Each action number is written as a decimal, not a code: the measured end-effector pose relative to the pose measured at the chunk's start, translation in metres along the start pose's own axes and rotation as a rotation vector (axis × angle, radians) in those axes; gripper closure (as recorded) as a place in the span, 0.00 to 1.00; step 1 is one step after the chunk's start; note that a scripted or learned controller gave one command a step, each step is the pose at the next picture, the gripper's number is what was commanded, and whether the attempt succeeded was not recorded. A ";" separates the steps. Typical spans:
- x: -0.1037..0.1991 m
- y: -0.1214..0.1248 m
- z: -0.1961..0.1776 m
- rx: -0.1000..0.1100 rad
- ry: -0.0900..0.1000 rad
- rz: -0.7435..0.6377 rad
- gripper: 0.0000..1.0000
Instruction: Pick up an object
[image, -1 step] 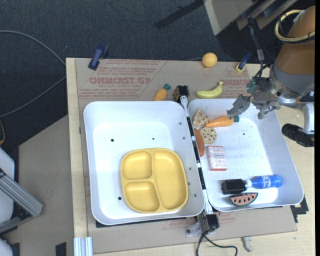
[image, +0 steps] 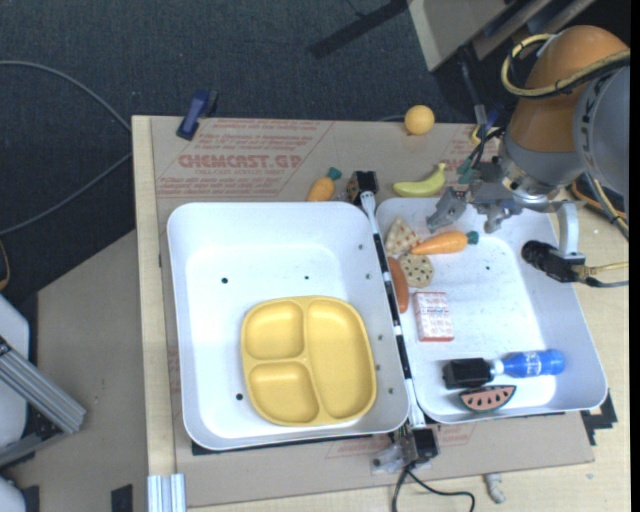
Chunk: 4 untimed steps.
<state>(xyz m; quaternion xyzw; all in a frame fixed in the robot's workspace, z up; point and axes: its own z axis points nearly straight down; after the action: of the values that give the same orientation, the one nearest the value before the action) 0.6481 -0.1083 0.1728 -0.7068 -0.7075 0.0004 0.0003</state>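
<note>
We see the arm (image: 560, 90) reaching in from the right, with the gripper (image: 472, 203) hanging over the far part of the right bin (image: 560, 330). Its two fingers (image: 447, 208) are spread apart, and nothing sits between them, so it grasps no object. Just below the gripper lies a toy carrot (image: 440, 243). Its long axis runs nearly left to right, slightly tilted, with the orange tip pointing to the left and the green top pointing to the right, towards the gripper. Beside its tip there are two waffle-like pieces (image: 408, 252), and a reddish long piece (image: 400, 285) lies along the left wall of this bin. Nearer to us we find a small pink packet (image: 434, 316), a blue bottle (image: 505, 367) lying on its side with its black cap to the left, and a watermelon slice (image: 487, 398). The left bin (image: 210, 250) carries a yellow divided plate (image: 306, 359). Outside the bins, on the bench (image: 250, 160), a banana (image: 422, 183) and an orange ball (image: 420, 120) rest behind the right bin.
</note>
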 end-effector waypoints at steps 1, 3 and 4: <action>0.009 -0.012 0.085 -0.003 0.000 0.001 0.00; 0.007 0.008 0.079 0.030 -0.006 0.009 1.00; 0.009 0.008 0.079 0.028 -0.004 0.008 0.00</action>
<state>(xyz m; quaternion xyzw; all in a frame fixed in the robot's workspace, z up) 0.6564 -0.0996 0.0939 -0.7094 -0.7046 0.0119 0.0088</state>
